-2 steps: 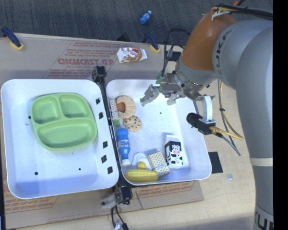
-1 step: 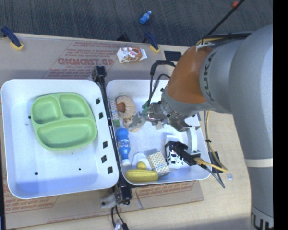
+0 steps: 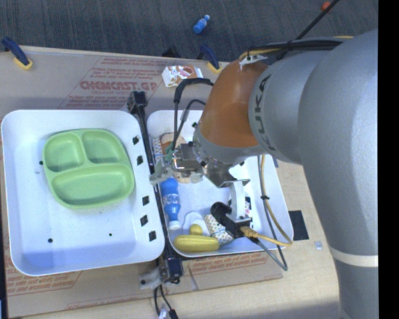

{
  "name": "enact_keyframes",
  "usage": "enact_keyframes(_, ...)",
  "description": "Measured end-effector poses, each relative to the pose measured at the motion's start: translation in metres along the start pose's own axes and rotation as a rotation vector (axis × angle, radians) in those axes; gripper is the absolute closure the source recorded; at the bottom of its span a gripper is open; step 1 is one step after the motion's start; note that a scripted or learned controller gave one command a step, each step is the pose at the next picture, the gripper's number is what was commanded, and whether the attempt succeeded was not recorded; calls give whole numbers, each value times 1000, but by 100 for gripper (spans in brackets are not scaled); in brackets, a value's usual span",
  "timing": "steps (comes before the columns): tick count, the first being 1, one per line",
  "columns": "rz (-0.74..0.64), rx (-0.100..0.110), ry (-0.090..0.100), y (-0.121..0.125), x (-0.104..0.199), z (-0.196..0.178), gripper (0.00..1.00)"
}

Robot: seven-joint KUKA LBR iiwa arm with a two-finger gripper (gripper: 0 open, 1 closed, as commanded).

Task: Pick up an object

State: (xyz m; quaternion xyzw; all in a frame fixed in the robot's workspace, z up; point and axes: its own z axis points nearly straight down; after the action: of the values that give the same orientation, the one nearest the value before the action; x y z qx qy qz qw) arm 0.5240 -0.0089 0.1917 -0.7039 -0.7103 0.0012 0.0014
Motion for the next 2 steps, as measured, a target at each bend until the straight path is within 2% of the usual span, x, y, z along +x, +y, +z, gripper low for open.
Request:
enact_keyframes(1,5,-1,-1,-39,-76,-1,0)
enact_keyframes(2,2,-3,0,-48,-191,88,0)
